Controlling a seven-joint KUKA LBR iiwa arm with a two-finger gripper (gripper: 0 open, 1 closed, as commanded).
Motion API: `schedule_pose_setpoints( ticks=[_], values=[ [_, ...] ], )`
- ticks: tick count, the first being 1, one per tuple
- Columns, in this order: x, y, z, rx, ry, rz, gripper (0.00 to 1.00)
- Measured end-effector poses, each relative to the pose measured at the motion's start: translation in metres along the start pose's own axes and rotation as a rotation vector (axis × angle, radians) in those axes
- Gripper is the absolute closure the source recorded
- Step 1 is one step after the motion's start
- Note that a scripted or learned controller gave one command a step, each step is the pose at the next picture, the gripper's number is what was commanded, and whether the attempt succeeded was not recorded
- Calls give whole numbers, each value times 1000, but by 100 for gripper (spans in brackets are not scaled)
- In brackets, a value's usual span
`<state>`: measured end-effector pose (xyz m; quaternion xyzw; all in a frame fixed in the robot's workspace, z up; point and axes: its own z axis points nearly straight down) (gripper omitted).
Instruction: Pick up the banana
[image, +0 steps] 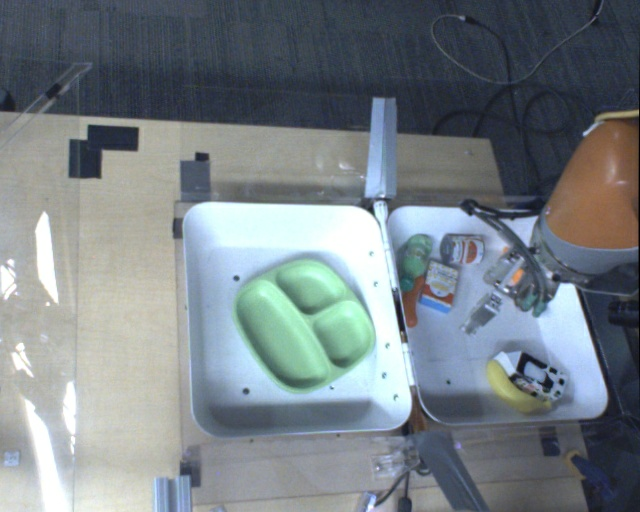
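Yellow is what I look for first, and I find the banana (506, 384) low in the right bin (575, 330), near that bin's front edge. It lies flat and curves like a smile. A small black and white thing (540, 378) sits on or right against its right part, so I see the left half of the banana best.

My claw (481, 315) hangs over the middle of the right bin, above the banana in my view and a little to the left. It is not touching the banana. The claw is small and blurry from here, so I cannot tell how it is set, and I see nothing held in it.

I think the banana will be light and easy to lift. It may be a toy or a real one; I cannot tell. The skin looks smooth, so it could slip if I pinch it at a thin end. If it is real it is soft, so I should not squeeze too hard. The best place to take hold looks like the fat part near the left half, across its short way, where nothing covers it. I would stay away from the black and white thing, because it could get in the way or come up too.

Further back in the right bin are a green thing (415, 254), a small can (462, 248) and an orange and white packet (437, 288). They are well apart from the banana. The left bin (215, 400) has a green tray (304, 323) with three parts.
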<state>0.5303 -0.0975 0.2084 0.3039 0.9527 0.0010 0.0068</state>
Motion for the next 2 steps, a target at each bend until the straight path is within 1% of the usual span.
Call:
schedule_pose_setpoints(
  ticks=[1,2],
  values=[
    [14,-49,118,-1,-3,-158,0],
    [12,-54,47,1,3,-205,0]
  ],
)
